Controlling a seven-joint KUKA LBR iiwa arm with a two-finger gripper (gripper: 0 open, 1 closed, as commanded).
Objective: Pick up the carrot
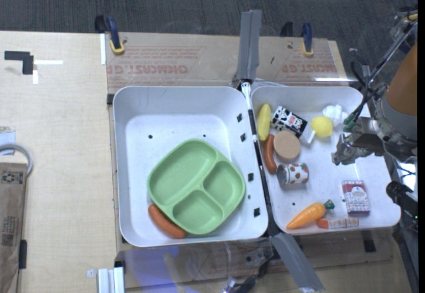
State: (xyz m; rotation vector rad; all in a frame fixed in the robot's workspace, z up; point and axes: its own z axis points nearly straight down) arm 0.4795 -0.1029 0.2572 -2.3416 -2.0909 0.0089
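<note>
At the far left of the tabletop [60, 152], found a brown paper bag [12, 218] cut off by the frame edge. Further right, saw the left bin [119, 152] holding a green divided plate [196, 185], with an orange-red sausage [166, 222] tucked against the plate's front-left rim and partly under it. Behind both bins, noted a sheet of printed cardboard [166, 59] pinned down by two blue-and-yellow clamps [114, 36].

In the right bin [325, 175], along its left wall, spotted a yellow banana [263, 121] and just in front of it a second sausage [270, 154]. Beside those, picked out a black-and-white patterned carton [290, 120], a round tan disc [287, 147] and a small can [293, 173] lying on its side. Toward the back, saw a lemon [322, 126].

Located the carrot [307, 215] flat on the floor of the right bin near its front edge, pointed end to the left, green top to the right, just beside a flat red-and-white packet [339, 222]. Past that, noted a small red box [356, 196].

Found the gripper [346, 149] over the bin's right side, well apart from the carrot and gripping nothing visible. Could not tell whether it was open or closed.
</note>
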